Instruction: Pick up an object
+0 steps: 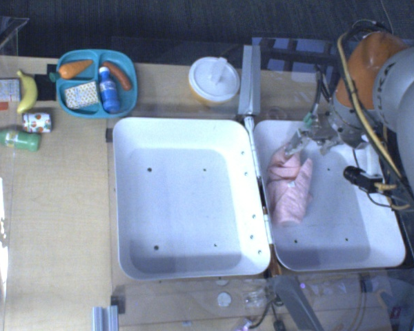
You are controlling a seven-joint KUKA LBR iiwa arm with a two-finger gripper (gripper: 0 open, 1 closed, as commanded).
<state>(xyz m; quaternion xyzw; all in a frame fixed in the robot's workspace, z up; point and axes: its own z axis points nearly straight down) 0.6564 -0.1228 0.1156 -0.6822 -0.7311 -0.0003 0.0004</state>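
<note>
Pink cloth point(290, 188), hand point(298, 143) lowered at its top

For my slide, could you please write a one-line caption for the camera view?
Gripper at the top end of a pink cloth in the right bin, beside the left bin.

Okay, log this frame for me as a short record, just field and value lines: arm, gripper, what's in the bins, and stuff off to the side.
arm: reaches in from right, over right bin
gripper: at upper end of pink object
right bin: pink object near its left wall
left bin: white, shallow
bench side items: blue tray, banana, lidded cup
</note>
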